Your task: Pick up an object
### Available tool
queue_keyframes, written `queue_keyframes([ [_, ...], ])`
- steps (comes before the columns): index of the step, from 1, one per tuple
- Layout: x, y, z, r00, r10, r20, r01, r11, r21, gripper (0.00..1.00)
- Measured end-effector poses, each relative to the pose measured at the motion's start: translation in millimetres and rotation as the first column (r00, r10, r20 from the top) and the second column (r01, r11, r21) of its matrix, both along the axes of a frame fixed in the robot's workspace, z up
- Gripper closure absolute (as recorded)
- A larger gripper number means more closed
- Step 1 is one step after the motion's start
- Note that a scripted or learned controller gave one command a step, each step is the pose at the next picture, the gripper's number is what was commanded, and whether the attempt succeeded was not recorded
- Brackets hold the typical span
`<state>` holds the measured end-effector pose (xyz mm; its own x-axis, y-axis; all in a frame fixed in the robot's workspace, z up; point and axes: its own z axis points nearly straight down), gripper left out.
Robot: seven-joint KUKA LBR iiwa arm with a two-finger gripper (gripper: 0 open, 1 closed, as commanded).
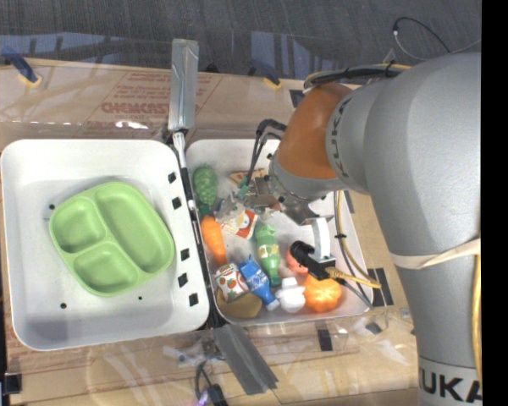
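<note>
My gripper (245, 195) is lowered into the right bin (237, 152), near its middle, under the orange wrist band. It hangs just over a red and white packet (241, 223), right of a dark green bumpy fruit (205, 184). An orange carrot (212, 238), a green bottle (267, 253), a blue carton (256, 281), a printed can (229, 282) and an orange fruit (323, 295) lie crowded in the near half of that bin. Nothing can be made out in its grasp.
The left bin (25, 227) holds a light green divided plate (110, 237). A white piece (291, 299) and a pink piece (297, 266) lie by the orange fruit. The big grey arm covers the bench's right side.
</note>
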<state>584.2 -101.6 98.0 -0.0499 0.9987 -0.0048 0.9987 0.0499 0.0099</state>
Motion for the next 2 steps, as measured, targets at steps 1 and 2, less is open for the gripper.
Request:
queue_keyframes([
  [1, -38, -53, 1, 0.998, -0.071, 0.002, 0.07, 0.998, 0.004, 0.0],
  [2, -44, -39, 0, 1.0, -0.009, 0.003, 0.009, 1.0, 0.001, 0.0],
])
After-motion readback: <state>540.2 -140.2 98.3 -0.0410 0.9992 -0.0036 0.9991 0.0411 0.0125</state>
